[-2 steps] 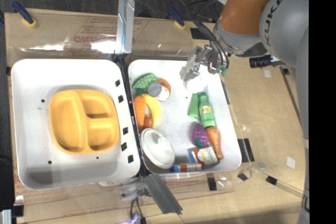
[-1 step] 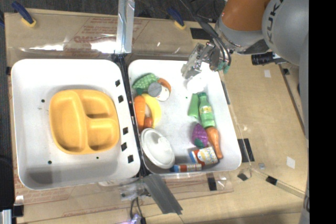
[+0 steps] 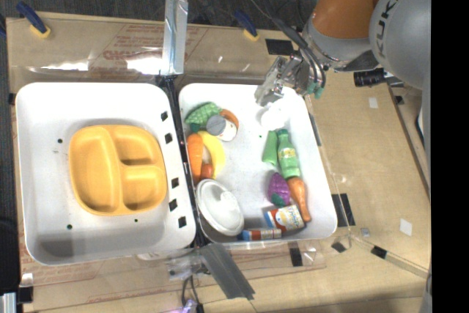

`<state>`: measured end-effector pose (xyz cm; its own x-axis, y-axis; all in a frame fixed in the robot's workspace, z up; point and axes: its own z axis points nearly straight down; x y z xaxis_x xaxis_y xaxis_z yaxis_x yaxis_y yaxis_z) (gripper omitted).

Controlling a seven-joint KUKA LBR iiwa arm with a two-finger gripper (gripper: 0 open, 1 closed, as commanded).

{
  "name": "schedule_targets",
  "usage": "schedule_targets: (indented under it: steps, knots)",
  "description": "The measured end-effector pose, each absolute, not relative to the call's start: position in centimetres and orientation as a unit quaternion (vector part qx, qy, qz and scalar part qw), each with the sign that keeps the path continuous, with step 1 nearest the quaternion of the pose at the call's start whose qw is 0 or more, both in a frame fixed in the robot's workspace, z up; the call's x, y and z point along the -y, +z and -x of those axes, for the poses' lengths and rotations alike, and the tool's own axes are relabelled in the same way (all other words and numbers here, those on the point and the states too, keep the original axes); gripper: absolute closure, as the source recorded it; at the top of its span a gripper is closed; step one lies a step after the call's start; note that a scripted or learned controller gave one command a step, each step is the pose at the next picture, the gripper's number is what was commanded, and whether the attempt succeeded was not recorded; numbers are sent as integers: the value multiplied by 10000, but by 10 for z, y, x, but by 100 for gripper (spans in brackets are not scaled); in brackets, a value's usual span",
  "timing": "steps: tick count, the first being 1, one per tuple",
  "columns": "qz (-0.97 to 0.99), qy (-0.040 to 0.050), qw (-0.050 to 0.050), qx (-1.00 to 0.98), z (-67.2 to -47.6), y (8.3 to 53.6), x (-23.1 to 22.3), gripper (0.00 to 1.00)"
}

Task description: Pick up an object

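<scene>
Several small toys lie in the right bin point(image 3: 315, 157), and our hand point(image 3: 272, 88) hangs over its far corner, above a bare patch, holding nothing. We cannot tell if it is spread or pressed together; it looks blurry. Nearest to it is the green bottle point(image 3: 282, 152), lying flat by the right wall, with a purple toy point(image 3: 278, 189) and a carrot point(image 3: 298, 198) just below. We think the bottle is light, hard and a bit slippery, so we would pinch across its middle.
</scene>
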<state>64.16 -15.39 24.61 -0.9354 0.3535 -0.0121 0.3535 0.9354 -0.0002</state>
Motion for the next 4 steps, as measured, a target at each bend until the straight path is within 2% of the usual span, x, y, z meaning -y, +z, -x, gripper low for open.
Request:
schedule_targets:
  steps: [4]
  knots:
    - [-1709, -30, 148, -9852, -647, 291, 152, 100]
